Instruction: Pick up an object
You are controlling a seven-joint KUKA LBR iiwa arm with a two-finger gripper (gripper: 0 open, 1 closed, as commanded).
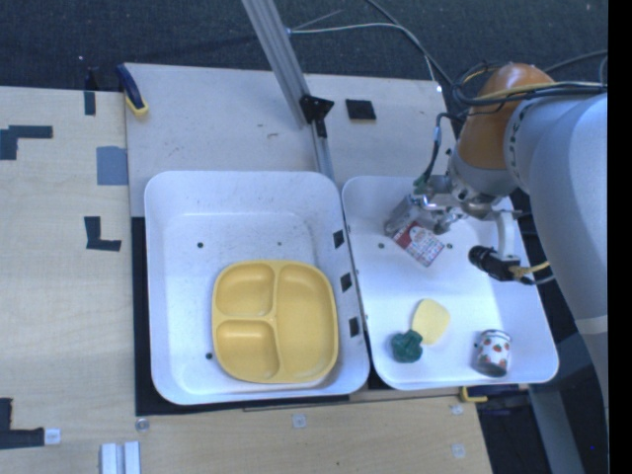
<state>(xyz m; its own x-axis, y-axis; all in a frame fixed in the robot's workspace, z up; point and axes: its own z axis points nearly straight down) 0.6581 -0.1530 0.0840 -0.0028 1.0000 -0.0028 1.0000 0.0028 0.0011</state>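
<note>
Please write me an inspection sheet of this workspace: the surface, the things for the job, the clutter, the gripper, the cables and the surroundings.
Surface: two shallow white plastic bins, the left bin and the right bin, side by side on a pale bench.
Job's things: in the right bin, a small red and white patterned packet, a pale yellow flat piece, a dark green lumpy object touching it, and a small grey and red rounded object.
Clutter: a yellow divided plastic tray in the left bin.
Gripper: two-finger gripper low over the packet; grasp not clear.
Cables: black cables behind the bench and at the wrist.
Surroundings: slanted metal pole, dark floor.
</note>
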